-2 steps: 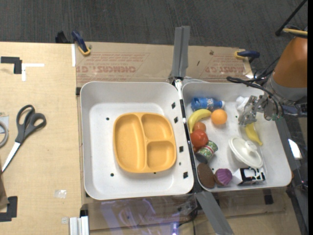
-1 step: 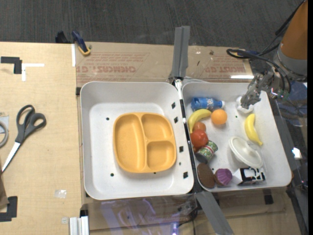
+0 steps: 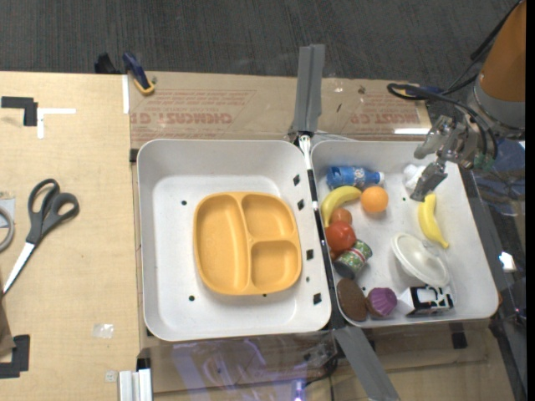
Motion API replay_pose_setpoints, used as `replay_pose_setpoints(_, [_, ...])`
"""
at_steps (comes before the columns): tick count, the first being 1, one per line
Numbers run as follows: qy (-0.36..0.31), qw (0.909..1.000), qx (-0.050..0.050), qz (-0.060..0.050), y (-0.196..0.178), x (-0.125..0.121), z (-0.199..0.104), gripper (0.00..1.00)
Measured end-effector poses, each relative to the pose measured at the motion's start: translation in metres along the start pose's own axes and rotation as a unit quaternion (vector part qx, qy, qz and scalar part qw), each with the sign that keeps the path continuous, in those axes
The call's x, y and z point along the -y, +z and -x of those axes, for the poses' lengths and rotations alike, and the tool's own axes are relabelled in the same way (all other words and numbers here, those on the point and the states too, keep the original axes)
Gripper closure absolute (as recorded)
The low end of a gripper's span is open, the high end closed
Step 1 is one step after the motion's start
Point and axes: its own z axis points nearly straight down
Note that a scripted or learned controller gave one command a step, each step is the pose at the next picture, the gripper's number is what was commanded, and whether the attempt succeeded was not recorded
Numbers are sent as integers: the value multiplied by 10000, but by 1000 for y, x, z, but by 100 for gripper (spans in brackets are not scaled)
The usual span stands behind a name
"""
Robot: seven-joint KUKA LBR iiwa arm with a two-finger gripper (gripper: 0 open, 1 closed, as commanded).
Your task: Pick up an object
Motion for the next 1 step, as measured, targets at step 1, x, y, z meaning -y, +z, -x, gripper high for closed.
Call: replay_pose_setpoints(1, [-275,9996,6,-1,138,-44,5,0])
